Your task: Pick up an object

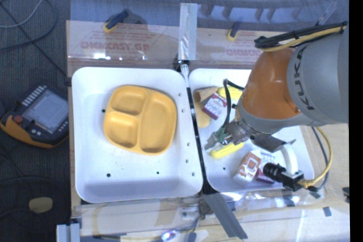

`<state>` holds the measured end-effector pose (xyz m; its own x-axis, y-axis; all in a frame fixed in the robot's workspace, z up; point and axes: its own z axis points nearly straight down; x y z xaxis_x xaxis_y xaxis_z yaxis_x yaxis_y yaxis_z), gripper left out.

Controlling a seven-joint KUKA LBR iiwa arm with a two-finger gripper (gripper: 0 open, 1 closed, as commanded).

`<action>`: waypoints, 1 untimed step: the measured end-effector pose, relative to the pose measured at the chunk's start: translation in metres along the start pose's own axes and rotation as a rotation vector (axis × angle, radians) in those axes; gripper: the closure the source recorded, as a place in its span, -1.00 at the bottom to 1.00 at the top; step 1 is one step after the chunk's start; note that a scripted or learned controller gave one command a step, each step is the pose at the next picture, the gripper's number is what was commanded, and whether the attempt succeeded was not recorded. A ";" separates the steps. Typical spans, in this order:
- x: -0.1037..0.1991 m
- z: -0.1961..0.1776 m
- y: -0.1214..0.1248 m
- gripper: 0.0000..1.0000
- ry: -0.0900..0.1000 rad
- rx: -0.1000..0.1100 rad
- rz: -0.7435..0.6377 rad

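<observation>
Arm [295,88] over right bin [306,170]; pincer [222,138] at yellow object [227,150].

Hidden under the arm

The arm [295,85] covers much of the right bin [303,164]; the items' labels are too small to read.

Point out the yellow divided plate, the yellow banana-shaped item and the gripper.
yellow divided plate [140,119]: camera view, large compartment.
yellow banana-shaped item [227,150]: camera view, its middle.
gripper [218,139]: camera view, at the fingertips.
</observation>
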<state>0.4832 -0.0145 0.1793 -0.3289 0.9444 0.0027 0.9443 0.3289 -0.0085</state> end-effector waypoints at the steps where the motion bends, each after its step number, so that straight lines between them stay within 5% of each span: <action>1: -0.067 0.000 0.071 1.00 -0.003 0.001 0.155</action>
<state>0.5723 -0.0548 0.1789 -0.1791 0.9838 -0.0013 0.9838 0.1791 -0.0100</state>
